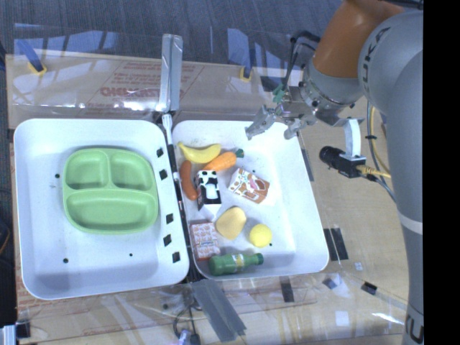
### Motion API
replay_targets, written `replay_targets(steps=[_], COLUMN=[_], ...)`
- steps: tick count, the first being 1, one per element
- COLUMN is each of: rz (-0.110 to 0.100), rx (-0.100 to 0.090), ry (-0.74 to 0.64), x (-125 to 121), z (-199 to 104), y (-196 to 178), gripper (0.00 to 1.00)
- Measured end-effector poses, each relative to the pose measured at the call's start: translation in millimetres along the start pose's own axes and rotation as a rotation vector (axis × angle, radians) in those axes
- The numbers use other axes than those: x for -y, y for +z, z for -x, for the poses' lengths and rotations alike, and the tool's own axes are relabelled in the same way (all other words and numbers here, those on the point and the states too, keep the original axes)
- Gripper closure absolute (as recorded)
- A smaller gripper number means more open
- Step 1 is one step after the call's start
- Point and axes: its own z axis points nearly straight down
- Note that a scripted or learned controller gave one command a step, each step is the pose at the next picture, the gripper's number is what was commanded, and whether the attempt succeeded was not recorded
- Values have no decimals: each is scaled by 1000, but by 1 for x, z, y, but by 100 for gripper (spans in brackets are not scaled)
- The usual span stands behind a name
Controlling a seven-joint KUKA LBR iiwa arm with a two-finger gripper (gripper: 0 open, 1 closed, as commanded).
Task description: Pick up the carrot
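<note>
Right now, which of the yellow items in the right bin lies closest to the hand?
The banana, at the far end of the pile beside the carrot. The lemon and the pale yellow piece lie farther from the hand, toward the bin's near side.

Orange carrot (221, 162) with green tip, yellow banana (200, 152), black-and-white cow-patterned carton (209, 187), yellow lemon (259, 235), green bottle (234, 262), pale green divided plate (111, 190), white bins (29, 214), grey arm (392, 56) showing orange band

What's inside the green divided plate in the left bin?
Nothing visible: the green divided plate shows three bare compartments. The white left bin floor beneath it is covered.
</note>
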Motion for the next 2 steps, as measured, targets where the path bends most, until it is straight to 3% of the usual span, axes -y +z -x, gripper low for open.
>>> replay_targets(steps=[1,2], rz=[15,-3], rx=[3,-7], ry=[12,139], x=[25,-35], z=[-21,1], y=[143,160], gripper=[0,0])
